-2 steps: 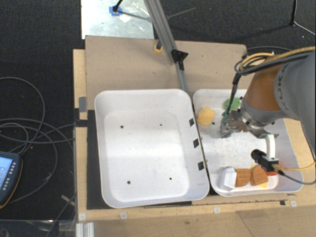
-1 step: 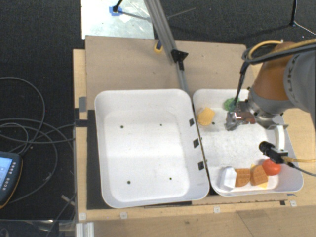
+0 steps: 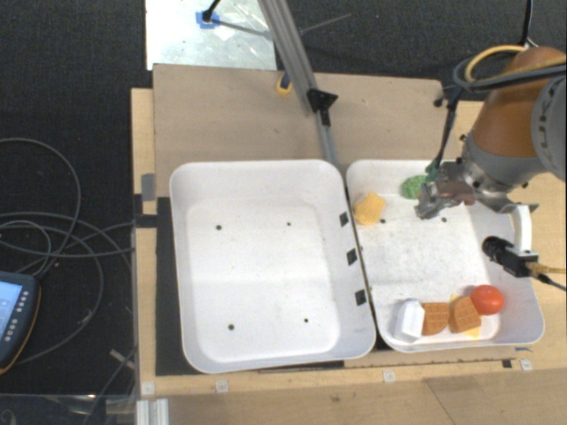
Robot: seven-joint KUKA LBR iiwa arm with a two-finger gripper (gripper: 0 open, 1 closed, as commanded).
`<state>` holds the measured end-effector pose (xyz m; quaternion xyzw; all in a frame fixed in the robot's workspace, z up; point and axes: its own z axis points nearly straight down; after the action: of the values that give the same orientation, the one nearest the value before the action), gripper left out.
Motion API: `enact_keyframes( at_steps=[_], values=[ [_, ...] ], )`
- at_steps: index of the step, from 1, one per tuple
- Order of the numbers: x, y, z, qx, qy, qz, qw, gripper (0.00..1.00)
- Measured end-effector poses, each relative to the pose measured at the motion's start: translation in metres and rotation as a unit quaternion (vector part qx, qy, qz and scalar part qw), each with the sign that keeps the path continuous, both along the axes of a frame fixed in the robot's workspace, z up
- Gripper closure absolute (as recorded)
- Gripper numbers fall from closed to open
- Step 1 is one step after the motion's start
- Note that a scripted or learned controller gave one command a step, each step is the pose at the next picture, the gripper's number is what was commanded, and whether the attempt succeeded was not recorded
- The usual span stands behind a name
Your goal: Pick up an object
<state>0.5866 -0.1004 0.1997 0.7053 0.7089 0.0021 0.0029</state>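
Five loose objects lie in the right bin, and none of them has left its floor, so I judge the pick is not yet made. Along that bin's near edge sits a row: a white block toward the near-left corner, two orange-brown waffle-patterned pieces touching each other beside it, and a red ball-like thing just beside the second piece, toward the near-right corner. Farther back, a yellow chunk rests close to the bin's left wall. At the far edge of the same bin a green object lies on the floor, and the gripper hangs right beside it, touching or nearly so. Whether its fingers are spread or closed I cannot tell, since the wrist hides them; nothing can be seen held between them. If green is the target, what remains is closing on it and lifting it free. The left bin holds only a few dark specks. Both bins rest on the desk, which runs on to its far edge under a slanting grey pole. No brand, label or legible writing can be read on anything.
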Motion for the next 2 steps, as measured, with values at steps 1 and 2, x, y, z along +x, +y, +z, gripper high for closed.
enact_keyframes(
  at_steps=[1, 2],
  values=[
    [-0.007, 0.049, 0.017, 0.0015, 0.002, 0.003, 1.0000, 1.00],
    [-0.012, 0.106, 0.031, 0.0018, 0.002, 0.003, 1.0000, 1.00]
  ],
)
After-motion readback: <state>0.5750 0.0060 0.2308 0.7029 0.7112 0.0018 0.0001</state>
